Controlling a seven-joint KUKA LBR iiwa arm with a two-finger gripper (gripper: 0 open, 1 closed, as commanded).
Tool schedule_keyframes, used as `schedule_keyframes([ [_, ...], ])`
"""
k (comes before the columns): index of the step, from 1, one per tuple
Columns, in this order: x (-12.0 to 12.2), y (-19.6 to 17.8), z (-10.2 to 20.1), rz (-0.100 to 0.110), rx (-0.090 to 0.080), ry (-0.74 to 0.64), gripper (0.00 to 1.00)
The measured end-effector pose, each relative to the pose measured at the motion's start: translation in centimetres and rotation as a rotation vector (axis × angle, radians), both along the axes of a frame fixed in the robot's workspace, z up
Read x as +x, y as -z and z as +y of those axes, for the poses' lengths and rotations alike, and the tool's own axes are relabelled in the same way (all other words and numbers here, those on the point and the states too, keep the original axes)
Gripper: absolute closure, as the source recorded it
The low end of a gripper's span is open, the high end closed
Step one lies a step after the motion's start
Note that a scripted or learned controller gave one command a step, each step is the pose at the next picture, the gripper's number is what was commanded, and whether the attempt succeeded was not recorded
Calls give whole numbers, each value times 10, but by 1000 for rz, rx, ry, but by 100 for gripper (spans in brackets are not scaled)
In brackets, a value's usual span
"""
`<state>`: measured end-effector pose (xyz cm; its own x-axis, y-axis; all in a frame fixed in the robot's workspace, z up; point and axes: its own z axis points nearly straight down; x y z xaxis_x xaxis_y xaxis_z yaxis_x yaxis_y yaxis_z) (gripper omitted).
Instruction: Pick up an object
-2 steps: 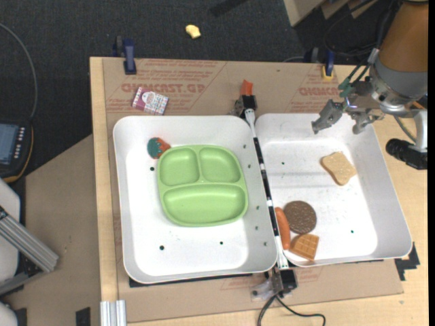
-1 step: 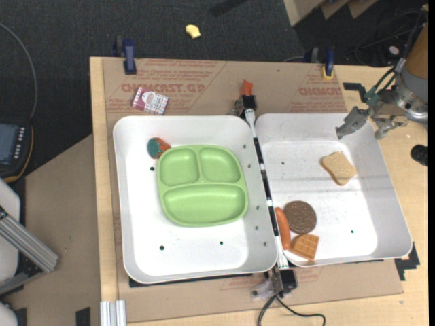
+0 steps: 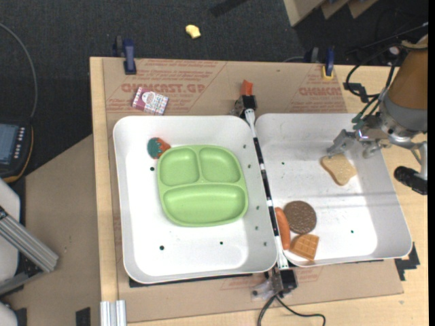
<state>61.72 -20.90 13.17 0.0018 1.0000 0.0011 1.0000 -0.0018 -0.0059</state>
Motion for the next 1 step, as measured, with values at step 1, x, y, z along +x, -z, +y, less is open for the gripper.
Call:
schedule_keyframes([
  [1, 2, 48, 40, -7, -4, -5, 0],
])
